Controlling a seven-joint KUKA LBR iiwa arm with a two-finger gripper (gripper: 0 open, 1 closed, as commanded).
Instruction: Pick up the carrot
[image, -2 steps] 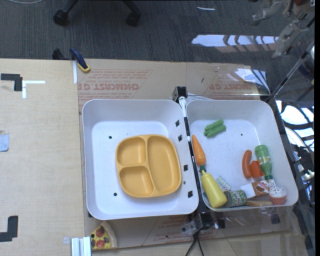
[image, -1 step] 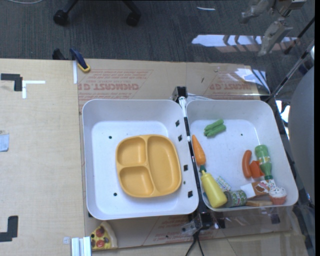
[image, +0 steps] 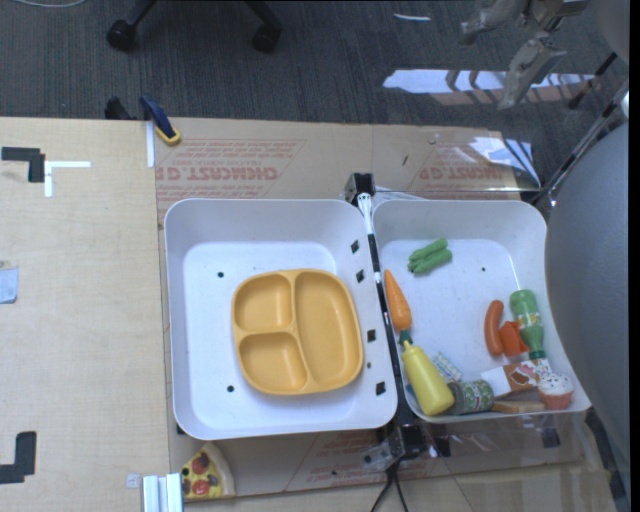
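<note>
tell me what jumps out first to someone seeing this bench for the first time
The yellow divided plate stands out first, sitting alone in the middle of the left bin. Next come the toy foods in the right bin: the orange carrot lies along its left wall, above a yellow bottle, with green pea pods near the top and a cluster of items at the lower right.

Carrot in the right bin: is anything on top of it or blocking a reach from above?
Nothing visible covers the carrot. It lies against the right bin's left wall, with the yellow bottle just below it and the green beans apart above.
</note>
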